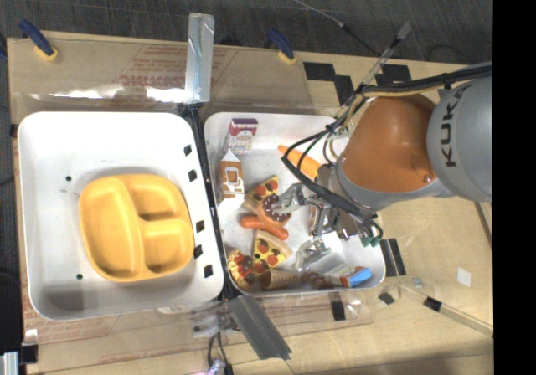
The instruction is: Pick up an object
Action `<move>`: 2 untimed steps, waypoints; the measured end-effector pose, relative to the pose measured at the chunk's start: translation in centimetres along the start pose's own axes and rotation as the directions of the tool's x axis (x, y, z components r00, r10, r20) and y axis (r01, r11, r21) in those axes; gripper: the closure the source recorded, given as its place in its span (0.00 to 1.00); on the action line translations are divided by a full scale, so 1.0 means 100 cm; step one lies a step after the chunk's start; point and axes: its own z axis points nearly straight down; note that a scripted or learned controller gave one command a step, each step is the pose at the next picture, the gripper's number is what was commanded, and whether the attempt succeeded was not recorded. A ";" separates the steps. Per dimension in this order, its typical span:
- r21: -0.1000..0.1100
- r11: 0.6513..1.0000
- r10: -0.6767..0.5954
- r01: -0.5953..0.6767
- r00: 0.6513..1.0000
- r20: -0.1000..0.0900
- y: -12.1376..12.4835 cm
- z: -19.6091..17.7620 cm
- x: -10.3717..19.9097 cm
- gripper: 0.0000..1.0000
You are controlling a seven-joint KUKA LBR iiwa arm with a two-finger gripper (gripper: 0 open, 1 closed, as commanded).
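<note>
A: Where is the grey arm with the orange band sitting?

B: It is reaching in from the right, hanging over the right shallow white bin [214, 126], with the metal jaws [316, 223] low among the toys. I cannot tell whether the jaws are apart or together.

A: What is lying near them?

B: A red-orange plastic toy hot dog [265, 223] is lying just left of the jaws, beside two pizza-slice toys with red dots, one [267, 191] above it and one [270, 251] below. A small brown bottle-shaped toy [230, 174] is standing by the bin's left wall.

A: And the other bin?

B: The left white bin [50, 135] is holding a yellow divided plastic tray [134, 224], well apart from the arm.
</note>
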 end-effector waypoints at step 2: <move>0.009 0.974 -0.228 0.228 0.974 0.013 -0.045 0.057 -0.114 0.00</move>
